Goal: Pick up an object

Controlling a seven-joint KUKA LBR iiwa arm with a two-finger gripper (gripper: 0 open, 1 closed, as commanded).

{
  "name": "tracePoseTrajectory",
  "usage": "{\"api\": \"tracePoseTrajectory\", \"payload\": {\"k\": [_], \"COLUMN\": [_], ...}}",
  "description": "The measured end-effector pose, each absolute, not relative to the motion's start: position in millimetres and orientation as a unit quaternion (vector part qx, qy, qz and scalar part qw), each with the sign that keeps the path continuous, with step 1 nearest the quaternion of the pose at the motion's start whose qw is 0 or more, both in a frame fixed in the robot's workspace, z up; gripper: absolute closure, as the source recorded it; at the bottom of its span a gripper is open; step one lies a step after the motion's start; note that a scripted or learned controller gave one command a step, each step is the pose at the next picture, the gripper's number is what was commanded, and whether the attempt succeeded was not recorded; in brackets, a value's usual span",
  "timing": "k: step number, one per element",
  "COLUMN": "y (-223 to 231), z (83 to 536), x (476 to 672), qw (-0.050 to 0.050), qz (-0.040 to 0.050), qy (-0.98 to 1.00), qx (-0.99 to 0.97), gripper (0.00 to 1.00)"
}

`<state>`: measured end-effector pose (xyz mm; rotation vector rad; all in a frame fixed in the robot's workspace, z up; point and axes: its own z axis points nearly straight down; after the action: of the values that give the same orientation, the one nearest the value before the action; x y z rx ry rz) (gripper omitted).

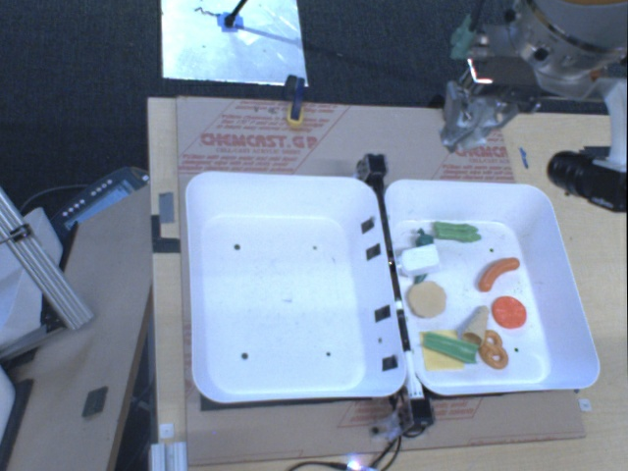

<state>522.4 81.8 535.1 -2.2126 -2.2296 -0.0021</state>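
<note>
The gripper (469,126) is seen up high, past the far edge of the right bin (564,253), over the cardboard sheet (257,137). How far it is open cannot be told, and nothing is seen held in it.

All the toy foods are kept in the right bin, well apart from the gripper and nearer the front. A green bean pod (456,232) is laid closest to it. A white block (421,259), a sausage (497,273), a round cracker (427,299), a red tomato slice (508,312), a pretzel (494,349) and a green pepper (448,345) are spread below. The left bin (211,263) is set beside it.
</note>
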Motion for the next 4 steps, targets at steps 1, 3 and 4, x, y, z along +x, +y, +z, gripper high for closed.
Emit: {"api": "tracePoseTrajectory", "payload": {"k": [1,3,4], "y": [110,132,157], "z": [535,535,535], "x": [484.9,486.3,486.2], "qw": [0.0,0.0,0.0], "qz": [-0.001,-0.0015,-0.0015], "qy": [-0.71,-0.709,-0.709], "qx": [-0.704,-0.705,-0.705], "gripper": [1.0,1.0,1.0]}}
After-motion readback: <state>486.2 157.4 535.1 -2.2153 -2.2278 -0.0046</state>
